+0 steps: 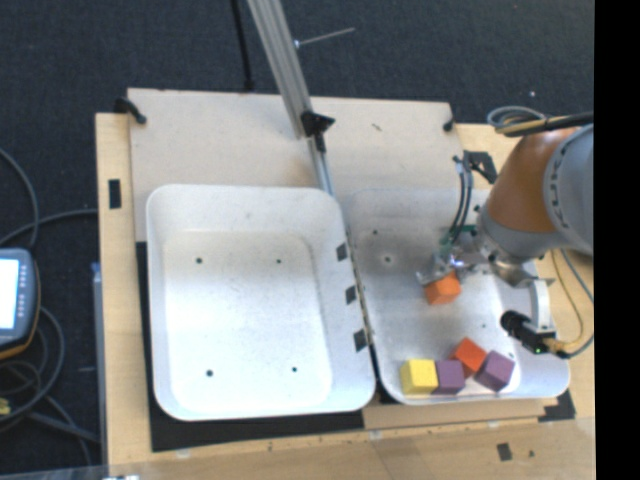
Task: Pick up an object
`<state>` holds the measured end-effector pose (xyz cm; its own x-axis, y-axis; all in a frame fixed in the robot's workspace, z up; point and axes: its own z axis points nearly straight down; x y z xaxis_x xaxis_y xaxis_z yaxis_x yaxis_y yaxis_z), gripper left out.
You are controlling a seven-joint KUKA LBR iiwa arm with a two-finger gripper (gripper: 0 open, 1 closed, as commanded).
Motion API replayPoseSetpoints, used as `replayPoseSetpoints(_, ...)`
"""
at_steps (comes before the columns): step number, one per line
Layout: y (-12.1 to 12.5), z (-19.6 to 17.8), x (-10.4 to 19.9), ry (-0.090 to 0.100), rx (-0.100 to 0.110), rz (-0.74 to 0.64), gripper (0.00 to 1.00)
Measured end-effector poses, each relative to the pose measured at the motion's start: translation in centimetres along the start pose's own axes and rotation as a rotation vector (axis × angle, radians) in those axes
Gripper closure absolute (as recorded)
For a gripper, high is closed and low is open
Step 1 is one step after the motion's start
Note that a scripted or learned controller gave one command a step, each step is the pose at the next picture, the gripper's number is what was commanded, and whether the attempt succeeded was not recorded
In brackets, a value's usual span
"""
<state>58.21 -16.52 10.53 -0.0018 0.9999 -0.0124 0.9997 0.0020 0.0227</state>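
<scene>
A grey robot arm with an orange band (522,190) is seen reaching in from the right over the right-hand shallow white plastic bin (390,230), one of two set side by side on a pale wooden bench (230,128). Its two-finger gripper (446,268) is lowered into the middle of that bin, directly above a small orange block (442,290), which sits just below the fingertips and appears to be touching them. Whether the block is actually caught between the fingers cannot be told from this angle, nor can it be made out whether the fingers are spread or closed.

Four more small blocks are gathered at the near edge of the same bin: a yellow cube (420,375) at the left, a purple cube (450,376) pressed against it, an orange-red block (470,354) just behind, and a second purple cube (495,370) at the right. The group lies well apart from the orange block under the gripper.

The left-hand shallow white plastic bin (170,268) is pictured alongside. A slanted aluminium rail (280,48) is seen rising from the back of the bench, and a handheld screen unit (14,298) rests on the dark floor at the far left.
</scene>
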Motion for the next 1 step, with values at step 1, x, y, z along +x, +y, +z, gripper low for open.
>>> replayPoseSetpoints(1,-5.49,-7.28,7.74,0.015,0.017,-0.006,1.00)
